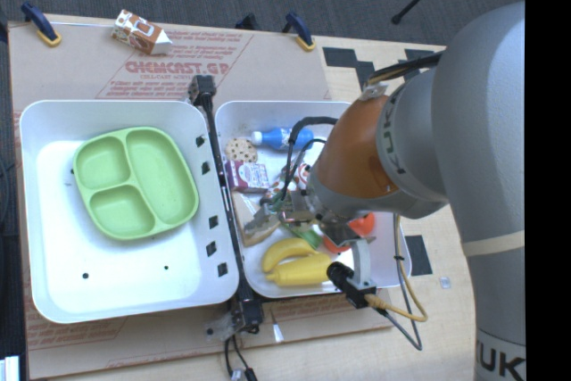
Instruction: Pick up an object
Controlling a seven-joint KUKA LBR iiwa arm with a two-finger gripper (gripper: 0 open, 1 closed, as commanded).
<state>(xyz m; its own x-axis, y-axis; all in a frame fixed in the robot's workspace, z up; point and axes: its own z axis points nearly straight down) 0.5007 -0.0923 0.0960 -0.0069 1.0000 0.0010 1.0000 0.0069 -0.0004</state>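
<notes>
Left bin (45, 219): one green divided plate (136, 183), lying flat. Right bin (234, 116): snack packets (245, 165) by the dividing wall, a blue-capped tube (278, 137) toward the far side, a yellow banana (293, 261) at the near edge. Gripper (299, 214) low over the clutter just above the banana (jaw state cannot be told, wrist hides it).

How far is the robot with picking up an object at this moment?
Done: the arm has reached over the right bin, above the pile beside the banana. In hand: the gripper is down among those objects, but nothing can be seen between its fingers. Left: a clear grasp and a lift; the banana lies on the bin floor, and the green plate sits in the left bin.
</notes>
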